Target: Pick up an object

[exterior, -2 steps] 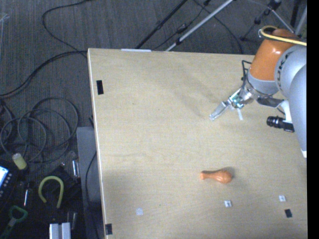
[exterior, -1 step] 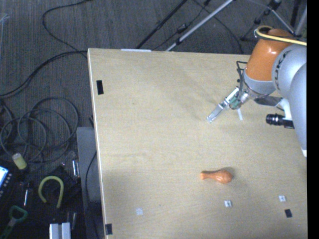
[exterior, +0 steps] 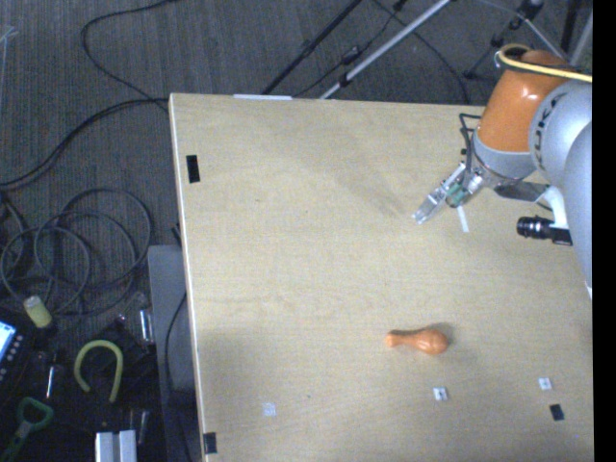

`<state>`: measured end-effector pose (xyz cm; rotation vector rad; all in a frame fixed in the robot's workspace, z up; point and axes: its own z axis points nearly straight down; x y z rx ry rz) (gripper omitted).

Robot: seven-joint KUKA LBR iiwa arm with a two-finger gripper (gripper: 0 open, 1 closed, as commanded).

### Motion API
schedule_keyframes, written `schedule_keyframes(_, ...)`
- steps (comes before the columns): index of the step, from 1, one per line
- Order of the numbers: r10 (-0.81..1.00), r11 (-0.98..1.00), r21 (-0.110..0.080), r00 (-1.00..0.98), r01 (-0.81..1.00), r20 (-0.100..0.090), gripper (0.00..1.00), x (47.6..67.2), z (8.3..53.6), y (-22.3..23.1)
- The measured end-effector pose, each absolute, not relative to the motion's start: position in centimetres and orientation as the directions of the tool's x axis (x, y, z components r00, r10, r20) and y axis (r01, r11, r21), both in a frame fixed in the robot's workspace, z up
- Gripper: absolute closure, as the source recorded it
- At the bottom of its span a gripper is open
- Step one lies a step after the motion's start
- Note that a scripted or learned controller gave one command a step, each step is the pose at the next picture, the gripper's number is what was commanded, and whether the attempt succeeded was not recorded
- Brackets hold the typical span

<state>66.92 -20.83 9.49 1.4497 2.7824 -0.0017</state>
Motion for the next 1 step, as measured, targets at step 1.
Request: schedule_keyframes(1, 0.851, 0.525, 0.002, -0.525, 0.851, -0.001, 1.00, 66.93, 15.81, -19.04)
